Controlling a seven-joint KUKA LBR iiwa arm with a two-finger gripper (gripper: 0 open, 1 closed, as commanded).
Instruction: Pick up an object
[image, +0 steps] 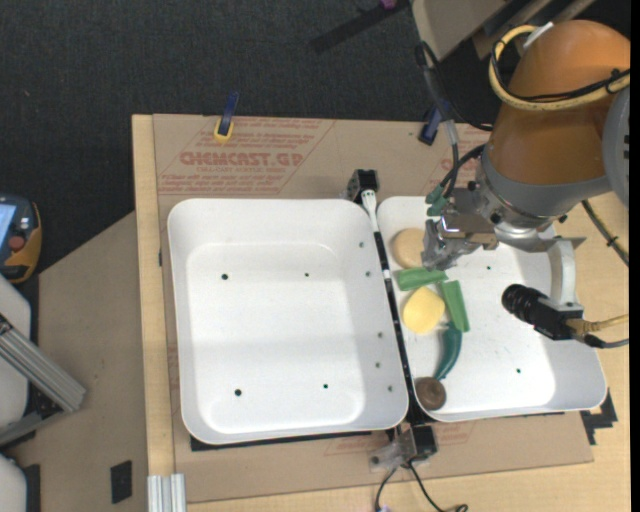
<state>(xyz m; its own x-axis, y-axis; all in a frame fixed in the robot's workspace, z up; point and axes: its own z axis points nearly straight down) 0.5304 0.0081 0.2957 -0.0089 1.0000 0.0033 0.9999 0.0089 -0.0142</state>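
In right bin (545, 385), 10 o'clock corner: gripper (437, 252) low over green strip (420, 278); open or closed, cannot tell. At its 6 o'clock, yellow lump (422, 312); at 9, tan disc (408, 247).

- Left bin (270, 320) and right bin (520, 375): white moulded plastic, smooth, with a soft sheen on the floors.
- Cardboard sheet (250, 155) beneath both bins: brown, matt and papery, printed with faded red lettering.
- Floor covering (100, 70) around the bench: dark, rough and speckled, like carpet.
- Orange band (555, 75) on the arm: smooth, glossy shell with bright highlights.
- Grey shell (530, 190) below it: smooth and duller.
- Gripper (437, 258): silvery, metal-looking, lightly shiny.
- Yellow lump (423, 312): smooth, matt; plastic or foam, unclear which.
- Green strip (455, 305): flat, matt, plastic-looking.
- Teal curved piece (448, 352): smooth, slightly glossy.
- Tan round thing (408, 247): matt, material unclear.
- Brown disc (431, 393): dull, material unclear.
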